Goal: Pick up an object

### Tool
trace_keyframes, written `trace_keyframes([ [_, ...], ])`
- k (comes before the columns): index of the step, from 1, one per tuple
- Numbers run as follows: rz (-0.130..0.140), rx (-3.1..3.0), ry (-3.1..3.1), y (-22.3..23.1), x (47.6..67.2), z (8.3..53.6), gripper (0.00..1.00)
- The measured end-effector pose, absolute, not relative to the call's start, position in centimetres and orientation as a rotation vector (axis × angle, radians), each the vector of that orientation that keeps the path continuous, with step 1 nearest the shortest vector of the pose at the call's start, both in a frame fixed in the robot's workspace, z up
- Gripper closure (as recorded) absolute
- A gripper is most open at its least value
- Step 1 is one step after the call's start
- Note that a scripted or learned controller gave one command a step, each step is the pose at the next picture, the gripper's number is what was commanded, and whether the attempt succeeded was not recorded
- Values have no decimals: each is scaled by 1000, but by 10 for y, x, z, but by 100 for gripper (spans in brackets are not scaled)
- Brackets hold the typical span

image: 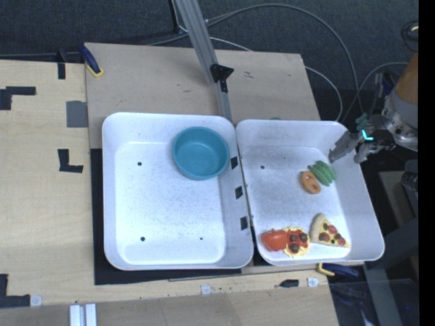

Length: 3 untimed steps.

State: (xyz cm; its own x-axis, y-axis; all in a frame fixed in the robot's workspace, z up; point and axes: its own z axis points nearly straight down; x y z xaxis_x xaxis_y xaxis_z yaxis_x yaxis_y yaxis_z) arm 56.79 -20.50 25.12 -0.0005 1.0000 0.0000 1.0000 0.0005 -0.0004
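A fixed camera looks down at a slant on two shallow white bins side by side on a bench. The left white bin point(129, 209) holds a round blue plastic bowl point(200, 153) near its far right corner. The right white bin point(272, 182) holds small toy foods. The two-finger gripper point(348, 150) of the grey arm hangs over this bin's far right rim, its dark fingers point(340, 149) spread apart and pinching nothing.

The nearest thing to it is a ridged green toy vegetable point(322, 172), which lies just down and to the left of the gripper, inside the bin's right side. Its long axis runs diagonally, from upper left to lower right. It touches a small orange oval toy point(310, 182) on its lower left, so a clean grasp likely means closing across the green piece's short width.

Along the near edge lie a red toy tomato point(274, 240), a yellow round toy pizza point(296, 241) and a triangular pizza slice point(329, 231), well apart from the gripper.
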Motion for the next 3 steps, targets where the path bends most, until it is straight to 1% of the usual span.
trace_keyframes([
  [1,1,-2221,-2222,-205,568,251,0],
  [2,5,-2217,-2219,-207,571,189,0],
  [3,3,-2218,-2220,-205,567,146,0],
])
